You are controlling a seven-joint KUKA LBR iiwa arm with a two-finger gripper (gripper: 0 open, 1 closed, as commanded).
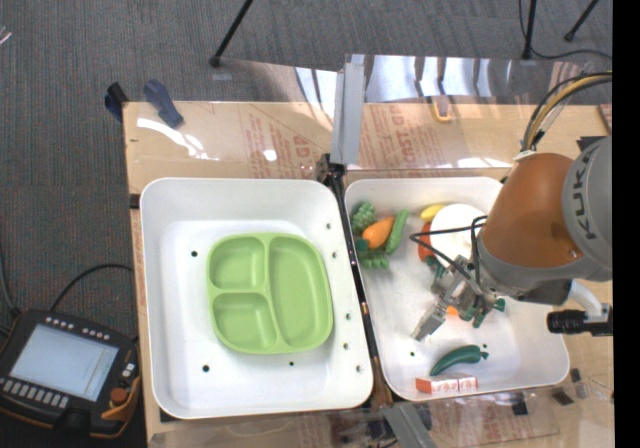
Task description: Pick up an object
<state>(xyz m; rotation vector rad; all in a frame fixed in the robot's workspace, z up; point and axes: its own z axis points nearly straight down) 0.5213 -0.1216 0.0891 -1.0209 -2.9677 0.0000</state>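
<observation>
Hovering low in the right white bin (535, 361), the two-finger gripper (452, 308) is recorded; closure undeterminable, nothing seen held; green plastic pepper (458, 358) unpicked.

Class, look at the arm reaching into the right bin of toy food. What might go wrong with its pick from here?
1. The gripper hangs over bare bin floor between items, so it may close on nothing.
2. The green pepper lies close to the bin's front wall, leaving little room for a grasp.
3. The carrot sits in a tight pile of vegetables, so a pick there might drag neighbours.
</observation>
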